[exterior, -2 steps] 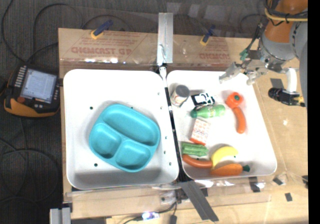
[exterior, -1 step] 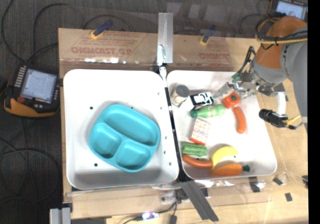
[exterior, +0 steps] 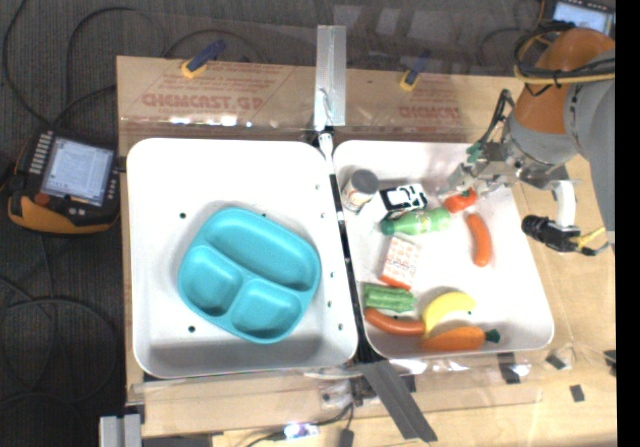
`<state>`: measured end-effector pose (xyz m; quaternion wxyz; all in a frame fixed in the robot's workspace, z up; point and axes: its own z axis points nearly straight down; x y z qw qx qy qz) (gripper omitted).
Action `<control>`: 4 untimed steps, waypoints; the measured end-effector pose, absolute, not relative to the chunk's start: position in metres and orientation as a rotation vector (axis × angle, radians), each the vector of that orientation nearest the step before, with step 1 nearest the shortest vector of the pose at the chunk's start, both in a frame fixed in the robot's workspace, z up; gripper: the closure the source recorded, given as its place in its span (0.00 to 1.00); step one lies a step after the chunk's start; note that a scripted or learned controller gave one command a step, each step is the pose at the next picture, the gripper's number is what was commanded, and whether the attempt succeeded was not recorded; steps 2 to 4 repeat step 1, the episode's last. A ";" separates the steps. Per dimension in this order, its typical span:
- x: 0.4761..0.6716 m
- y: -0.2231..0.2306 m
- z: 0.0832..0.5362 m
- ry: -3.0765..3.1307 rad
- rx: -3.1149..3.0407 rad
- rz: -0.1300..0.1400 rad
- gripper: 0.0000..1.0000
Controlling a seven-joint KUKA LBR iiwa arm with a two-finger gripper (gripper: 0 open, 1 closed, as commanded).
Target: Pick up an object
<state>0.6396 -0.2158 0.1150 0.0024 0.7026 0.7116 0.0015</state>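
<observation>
Carrot (exterior: 395, 323) and yellow toy (exterior: 449, 307) at right bin (exterior: 535, 285) front edge. Gripper (exterior: 478, 167) low at bin's far side, just beside small red-orange piece (exterior: 459, 201); grip state unclear. Step: approach. Next: settle over one item, close.

Teal 3-compartment tray (exterior: 250, 273) in left bin (exterior: 150, 235), handheld screen pendant (exterior: 68, 182) on carpet at left

Two shallow white bins side by side on bench. Left bin (exterior: 150, 235) holds a turquoise plastic divided plate (exterior: 250, 273), tilted. Right bin (exterior: 535, 285) holds toy food: green cucumber (exterior: 418, 224), orange sausage (exterior: 481, 238), small red-white carton (exterior: 401, 261), carrot (exterior: 393, 322), yellow-orange piece (exterior: 450, 320) at near edge. Grey arm w/ orange band reaches in from right; gripper (exterior: 472, 180) sits low over far right part of right bin, just beside a small red piece (exterior: 459, 202).
</observation>
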 end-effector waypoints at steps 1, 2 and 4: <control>0.644 -0.151 0.223 2.319 2.119 0.000 1.00; 0.644 -0.151 0.223 2.319 2.119 0.000 1.00; 0.644 -0.151 0.223 2.319 2.119 0.000 1.00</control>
